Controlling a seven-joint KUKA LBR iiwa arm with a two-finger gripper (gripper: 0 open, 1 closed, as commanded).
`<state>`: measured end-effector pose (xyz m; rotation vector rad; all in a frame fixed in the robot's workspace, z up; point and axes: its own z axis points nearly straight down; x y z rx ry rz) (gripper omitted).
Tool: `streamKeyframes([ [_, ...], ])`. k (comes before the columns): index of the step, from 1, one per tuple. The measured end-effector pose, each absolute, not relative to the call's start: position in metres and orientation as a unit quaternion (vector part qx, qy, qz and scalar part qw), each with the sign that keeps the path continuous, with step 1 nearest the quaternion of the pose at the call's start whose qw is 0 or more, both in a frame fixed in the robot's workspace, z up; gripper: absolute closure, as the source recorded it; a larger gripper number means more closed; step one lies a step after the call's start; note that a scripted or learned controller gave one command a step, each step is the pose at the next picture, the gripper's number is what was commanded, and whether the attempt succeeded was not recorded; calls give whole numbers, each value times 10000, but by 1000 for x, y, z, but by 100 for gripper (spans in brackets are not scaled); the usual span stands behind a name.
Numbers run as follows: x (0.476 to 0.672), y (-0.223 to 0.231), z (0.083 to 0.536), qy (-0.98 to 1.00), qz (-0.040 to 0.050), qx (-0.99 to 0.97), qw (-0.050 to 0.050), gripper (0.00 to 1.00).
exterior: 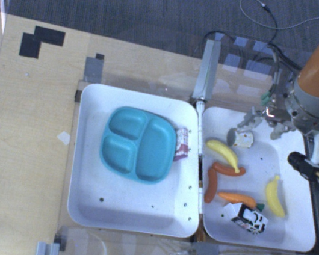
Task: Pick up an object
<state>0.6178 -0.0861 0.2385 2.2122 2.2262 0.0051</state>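
Observation:
My gripper (pixel 264 125) hovers over the back of the right bin (pixel 295 242), open, with nothing between its spread fingers. Just below its left finger (pixel 248 120) lies a small cream and grey object (pixel 241 137). In front of that, a yellow banana (pixel 223 153) lies on the bin floor, with a red sausage (pixel 229 170) beside it. A second red sausage (pixel 211 185) lies upright along the bin's left side. Nearer the front are an orange carrot (pixel 237 199), another banana (pixel 275 197) and a black-and-white carton (pixel 247 218).
The left bin (pixel 126 212) bears a blue divided plate (pixel 139 145) and a small red and white packet (pixel 182 143) at its right wall. A grey post (pixel 206 71) stands behind the ridge between the bins. Pale bench lies to the left.

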Motion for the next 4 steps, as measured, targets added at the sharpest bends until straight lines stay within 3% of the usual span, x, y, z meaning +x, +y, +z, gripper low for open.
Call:
streamKeyframes([
  [1, 641, -106, 105, 7304, 9, 6830, 9, 0],
  [2, 643, -106, 117, 7308, 26, 6825, 26, 100],
  [3, 643, -106, 118, 7310, 31, 6824, 36, 0],
  [4, 635, -122, 207, 6677, 21, 7444, 27, 0],
])
